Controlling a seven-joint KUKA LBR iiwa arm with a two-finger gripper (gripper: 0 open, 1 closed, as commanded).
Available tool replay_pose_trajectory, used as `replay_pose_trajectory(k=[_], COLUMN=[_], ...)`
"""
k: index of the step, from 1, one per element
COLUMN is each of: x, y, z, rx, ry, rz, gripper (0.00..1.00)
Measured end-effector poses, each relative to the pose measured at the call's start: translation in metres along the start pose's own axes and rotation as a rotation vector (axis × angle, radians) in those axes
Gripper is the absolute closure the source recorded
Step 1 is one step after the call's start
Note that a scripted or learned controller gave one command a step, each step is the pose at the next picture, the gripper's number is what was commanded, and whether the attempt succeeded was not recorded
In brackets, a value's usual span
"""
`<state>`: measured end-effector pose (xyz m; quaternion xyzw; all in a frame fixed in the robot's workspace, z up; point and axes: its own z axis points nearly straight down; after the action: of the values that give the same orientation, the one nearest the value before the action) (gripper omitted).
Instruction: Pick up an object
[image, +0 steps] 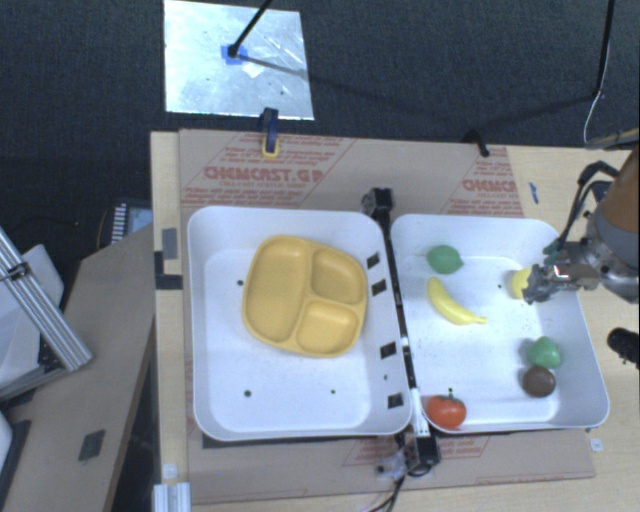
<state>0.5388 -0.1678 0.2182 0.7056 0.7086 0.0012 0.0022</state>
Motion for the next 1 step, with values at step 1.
replay_pose_trajectory(k=[1], x=[0.0566], y=[0.0129], z=[-0.0085], rx=[0.001], ry=[0.002], rz=[-0.006], gripper=[1.0])
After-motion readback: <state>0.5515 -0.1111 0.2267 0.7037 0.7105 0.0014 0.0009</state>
